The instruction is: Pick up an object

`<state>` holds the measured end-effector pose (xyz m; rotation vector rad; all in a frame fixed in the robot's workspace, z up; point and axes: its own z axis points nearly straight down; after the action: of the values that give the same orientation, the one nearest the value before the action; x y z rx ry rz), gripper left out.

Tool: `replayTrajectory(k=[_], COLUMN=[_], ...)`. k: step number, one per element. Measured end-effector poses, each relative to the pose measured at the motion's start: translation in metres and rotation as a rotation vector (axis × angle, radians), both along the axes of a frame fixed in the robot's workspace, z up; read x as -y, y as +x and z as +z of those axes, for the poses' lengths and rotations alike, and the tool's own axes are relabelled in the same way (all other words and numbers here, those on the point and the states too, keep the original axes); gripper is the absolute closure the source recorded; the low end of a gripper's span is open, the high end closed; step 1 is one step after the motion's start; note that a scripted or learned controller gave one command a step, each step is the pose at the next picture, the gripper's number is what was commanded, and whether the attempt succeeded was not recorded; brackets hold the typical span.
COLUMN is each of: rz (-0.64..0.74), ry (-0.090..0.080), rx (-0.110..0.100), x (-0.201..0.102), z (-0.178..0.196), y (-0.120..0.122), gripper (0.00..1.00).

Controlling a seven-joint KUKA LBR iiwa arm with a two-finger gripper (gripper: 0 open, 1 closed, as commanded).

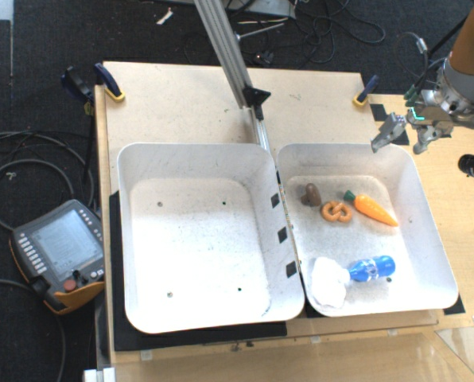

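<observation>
Here, the gripper hovers spread and empty above the right bin's far corner, where a light, rigid toy carrot lies, best pinched across its orange middle.

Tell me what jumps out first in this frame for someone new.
The bright orange carrot in the right bin grabs the eye first, with a pretzel and a small brown object just left of it. Nearer the front of that bin lie a blue bottle and a white crumpled item. The end effector hovers above the bin's far right corner, holding nothing.
</observation>
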<state>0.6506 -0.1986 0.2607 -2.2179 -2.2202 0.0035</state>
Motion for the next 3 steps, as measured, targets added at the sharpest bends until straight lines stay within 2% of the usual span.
replayTrajectory(k=[1, 3], rz=[0.002, 0.002], ry=[-0.002, 0.000], rx=[0.004, 0.000], x=[0.000, -0.008], z=[0.003, -0.085], y=[0.001, 0.001], gripper=[0.00, 0.00])
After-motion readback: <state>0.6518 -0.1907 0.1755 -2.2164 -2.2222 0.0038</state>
